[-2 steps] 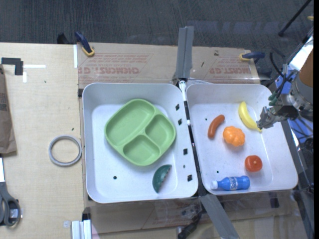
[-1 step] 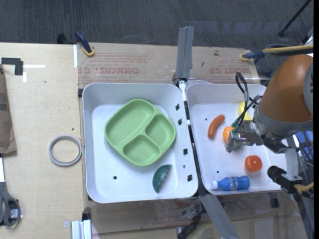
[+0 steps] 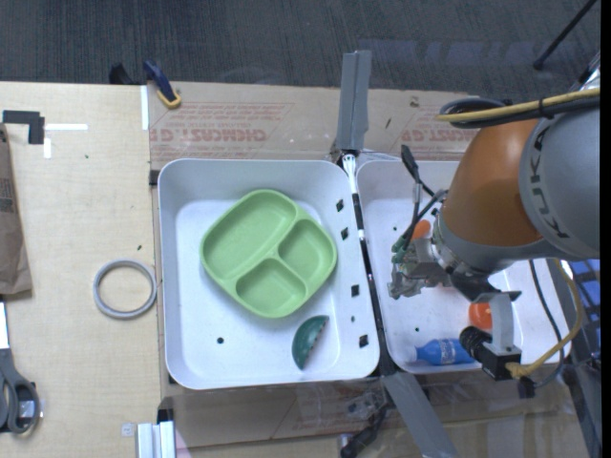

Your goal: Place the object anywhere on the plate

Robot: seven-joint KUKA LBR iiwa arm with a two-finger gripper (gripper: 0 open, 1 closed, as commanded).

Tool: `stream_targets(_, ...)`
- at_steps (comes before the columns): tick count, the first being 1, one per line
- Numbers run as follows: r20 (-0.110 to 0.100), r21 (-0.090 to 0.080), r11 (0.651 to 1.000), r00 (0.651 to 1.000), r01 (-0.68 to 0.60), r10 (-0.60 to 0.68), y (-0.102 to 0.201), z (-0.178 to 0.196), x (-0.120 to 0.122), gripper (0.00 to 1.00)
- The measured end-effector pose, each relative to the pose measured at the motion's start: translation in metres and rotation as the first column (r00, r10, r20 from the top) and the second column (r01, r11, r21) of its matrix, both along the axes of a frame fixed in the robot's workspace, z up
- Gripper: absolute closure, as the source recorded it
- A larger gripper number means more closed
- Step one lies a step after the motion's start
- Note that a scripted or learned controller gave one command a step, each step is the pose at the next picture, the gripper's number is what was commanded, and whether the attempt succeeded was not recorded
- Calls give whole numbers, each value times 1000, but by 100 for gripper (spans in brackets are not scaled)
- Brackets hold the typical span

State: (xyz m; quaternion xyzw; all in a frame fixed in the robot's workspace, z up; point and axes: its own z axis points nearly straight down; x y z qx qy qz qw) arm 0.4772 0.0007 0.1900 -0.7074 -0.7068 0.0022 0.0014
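Claw low in right bin, grip state unclear, likely pick stage; blue object nearby. Next: secure load, cross to green plate.

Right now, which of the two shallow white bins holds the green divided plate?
The left white bin holds the green three-compartment plastic plate, with a dark green object beside it. The right white bin instead holds a blue object.
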Motion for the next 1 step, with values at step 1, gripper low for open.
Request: stream_targets(1, 2, 0, 1000, 1000, 1, -1, -101, 8, 28, 100)
